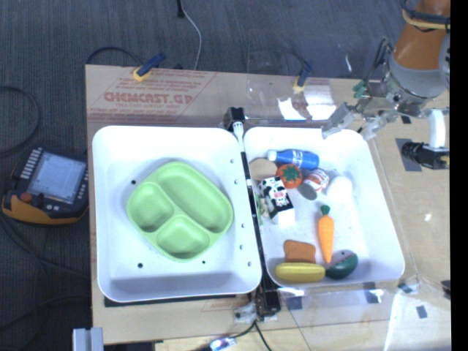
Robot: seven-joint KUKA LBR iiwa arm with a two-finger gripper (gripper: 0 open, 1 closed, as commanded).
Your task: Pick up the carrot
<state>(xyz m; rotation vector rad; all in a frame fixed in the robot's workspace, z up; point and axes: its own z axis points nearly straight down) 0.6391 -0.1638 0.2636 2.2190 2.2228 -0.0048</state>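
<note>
The carrot [325, 234] is orange with a small green top and lies lengthwise in the right bin [380, 218], toward its front right, top pointing to the back. My gripper [355, 123] hangs over the bin's back right corner, well behind the carrot and apart from it. Its two grey fingers [336, 125] are spread open with nothing between them.
Around the carrot are a white egg [338, 190], a yellow banana [298, 272], a brown bread piece [300, 251] and a green and dark red piece [341, 264]. Further back lie a blue bottle [296, 157], a red fruit [290, 175] and a cow-patterned box [275, 194]. The left bin holds a green divided plate [180, 208].
</note>
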